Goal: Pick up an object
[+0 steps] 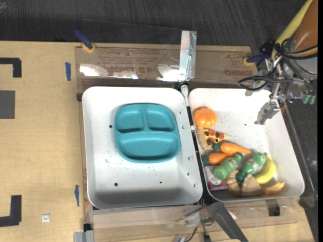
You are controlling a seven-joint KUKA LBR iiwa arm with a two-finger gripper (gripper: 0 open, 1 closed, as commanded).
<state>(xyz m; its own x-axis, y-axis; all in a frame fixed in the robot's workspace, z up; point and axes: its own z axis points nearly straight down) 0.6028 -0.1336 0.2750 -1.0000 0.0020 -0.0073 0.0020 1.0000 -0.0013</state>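
Note:
In the right bin (292, 150), a pile of toy food lies along the left and front sides. It includes an orange fruit (205, 117), a pizza slice (214, 135), two carrots (233, 148), two green bottles (251, 166), a yellow banana (268, 170) and a bread piece (243, 185). My gripper (264, 114) hangs over the bin's back right part, above bare white floor. It is well apart from the pile and has nothing in it.
The left bin (101, 170) bears a teal divided plate (147, 131). A metal post (187, 54) stands behind the wall where the two bins meet. Cables and the arm's wrist (292, 59) crowd the right bin's back right corner.

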